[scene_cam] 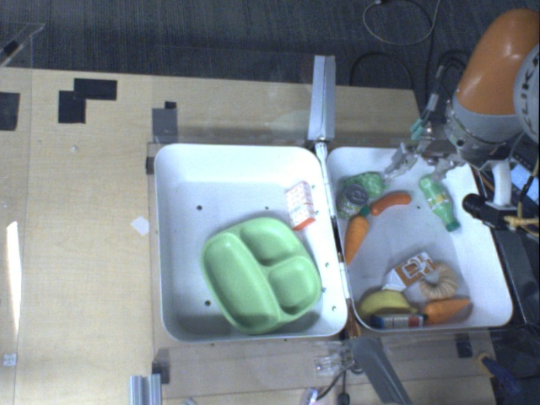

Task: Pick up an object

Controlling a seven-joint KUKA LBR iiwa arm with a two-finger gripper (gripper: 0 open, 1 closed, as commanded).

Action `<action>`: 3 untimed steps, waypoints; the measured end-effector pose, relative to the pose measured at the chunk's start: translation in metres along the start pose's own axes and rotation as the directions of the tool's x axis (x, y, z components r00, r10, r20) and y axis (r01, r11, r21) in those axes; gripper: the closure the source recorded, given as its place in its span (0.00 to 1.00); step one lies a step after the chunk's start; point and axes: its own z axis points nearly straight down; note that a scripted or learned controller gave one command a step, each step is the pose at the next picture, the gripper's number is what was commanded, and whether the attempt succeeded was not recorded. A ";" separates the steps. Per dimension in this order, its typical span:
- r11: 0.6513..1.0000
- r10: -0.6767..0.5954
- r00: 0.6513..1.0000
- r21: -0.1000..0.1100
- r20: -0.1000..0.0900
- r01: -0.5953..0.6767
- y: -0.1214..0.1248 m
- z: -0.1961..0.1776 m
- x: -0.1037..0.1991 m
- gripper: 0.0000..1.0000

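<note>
One gripper (422,160) hovering with fingers spread and nothing between them, above right bin (498,264), near green bottle (440,201).

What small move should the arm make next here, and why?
Probably lower toward the green bottle. The gripper sits above the right bin's far edge with nothing between its fingers, and the bottle lies just beside it, apart from the other items.

i see glossy white plastic bins (181,226), a smooth matt green plastic tray (261,275) in the left one, pale wood-grain bench (76,226), brushed metal divider rail (321,99) far between them.
</note>
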 end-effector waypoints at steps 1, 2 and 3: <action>0.997 -0.082 0.997 -0.001 0.000 0.082 0.005 0.005 0.033 0.00; 0.999 -0.053 0.999 -0.005 0.001 0.053 0.014 0.083 0.008 0.00; 1.000 -0.021 1.000 -0.001 0.000 0.021 -0.017 0.120 0.005 0.00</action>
